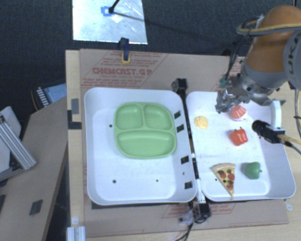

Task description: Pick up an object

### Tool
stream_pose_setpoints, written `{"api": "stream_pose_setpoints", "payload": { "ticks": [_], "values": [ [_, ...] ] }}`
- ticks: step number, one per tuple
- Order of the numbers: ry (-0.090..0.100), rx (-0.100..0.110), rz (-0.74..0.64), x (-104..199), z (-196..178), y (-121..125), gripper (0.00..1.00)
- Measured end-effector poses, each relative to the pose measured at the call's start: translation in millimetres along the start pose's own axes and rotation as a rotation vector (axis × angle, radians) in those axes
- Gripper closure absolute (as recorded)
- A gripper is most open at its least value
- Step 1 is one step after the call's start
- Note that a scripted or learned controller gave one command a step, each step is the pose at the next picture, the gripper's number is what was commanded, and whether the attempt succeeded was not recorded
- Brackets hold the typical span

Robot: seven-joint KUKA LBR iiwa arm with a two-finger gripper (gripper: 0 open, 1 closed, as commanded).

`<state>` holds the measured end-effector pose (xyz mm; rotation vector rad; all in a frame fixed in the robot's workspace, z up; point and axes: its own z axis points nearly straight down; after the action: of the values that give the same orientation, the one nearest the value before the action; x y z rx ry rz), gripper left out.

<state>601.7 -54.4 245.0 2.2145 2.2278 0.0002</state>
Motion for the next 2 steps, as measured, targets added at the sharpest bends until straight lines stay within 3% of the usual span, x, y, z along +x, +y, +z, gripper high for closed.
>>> {"api": "stream_pose_setpoints", "payload": {
  "ticks": [2],
  "values": [
    [0.001, 0.001, -0.001, 105.8, 11.9, -41.7, 1.00]
  ]
}}
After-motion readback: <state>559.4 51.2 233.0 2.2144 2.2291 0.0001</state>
